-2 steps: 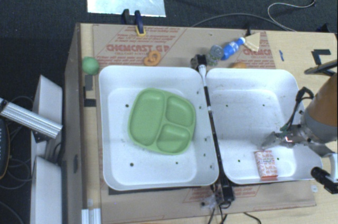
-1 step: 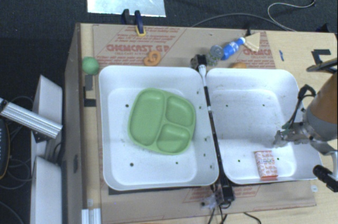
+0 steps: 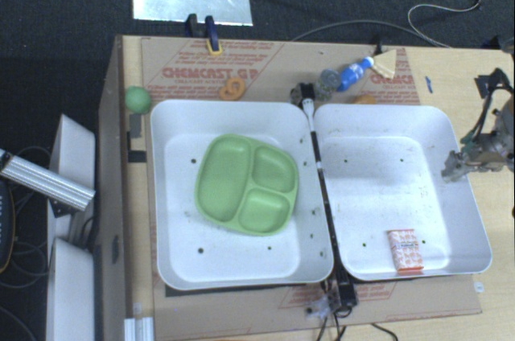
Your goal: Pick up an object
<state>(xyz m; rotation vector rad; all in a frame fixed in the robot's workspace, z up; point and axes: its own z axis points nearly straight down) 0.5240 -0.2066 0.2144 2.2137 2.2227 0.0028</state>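
Nothing is picked up yet. The gripper [image 3: 455,167] is seen at the right bin's [image 3: 451,130] right rim; finger state can't be told, view too blurry. The packet [image 3: 405,250] lies untouched near the front wall, approx. well apart; approach & grasp are left

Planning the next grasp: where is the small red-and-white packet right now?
The packet lies flat in the right bin, near its front edge, well below the end effector at that bin's right rim.

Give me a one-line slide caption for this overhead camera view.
Gripper at the right bin's far edge; small red-and-white packet in it, green divided plate in the left bin.
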